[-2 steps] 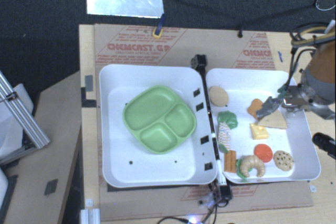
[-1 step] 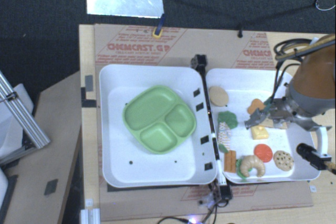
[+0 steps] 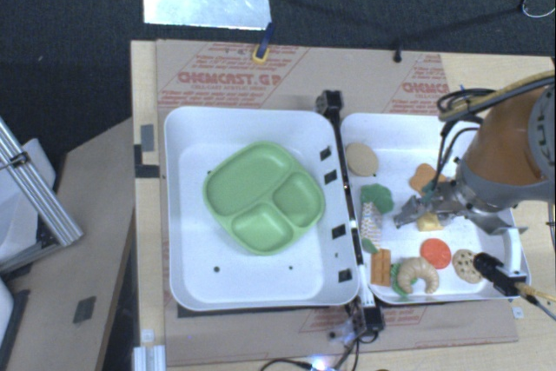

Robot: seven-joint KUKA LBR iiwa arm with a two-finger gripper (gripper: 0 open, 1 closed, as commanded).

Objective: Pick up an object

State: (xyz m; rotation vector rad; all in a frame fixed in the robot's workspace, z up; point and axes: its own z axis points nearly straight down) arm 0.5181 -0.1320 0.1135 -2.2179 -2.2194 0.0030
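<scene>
My gripper (image 3: 415,210) hangs low over the middle of the right bin (image 3: 395,131), at the end of the grey and orange arm reaching in from the right. A small yellow piece (image 3: 428,224) lies just below it, partly hidden by the gripper. An orange piece (image 3: 422,177) lies just above it. To its left are a green leafy piece (image 3: 376,195) and a pale ridged piece (image 3: 372,222). Nothing is visibly held.
The right bin also holds a beige round bun (image 3: 361,158), a red slice (image 3: 436,253), a chip cookie (image 3: 466,265), a croissant (image 3: 417,274) and an orange stick (image 3: 380,266). In the left bin (image 3: 187,187) lies a green divided plate (image 3: 263,197).
</scene>
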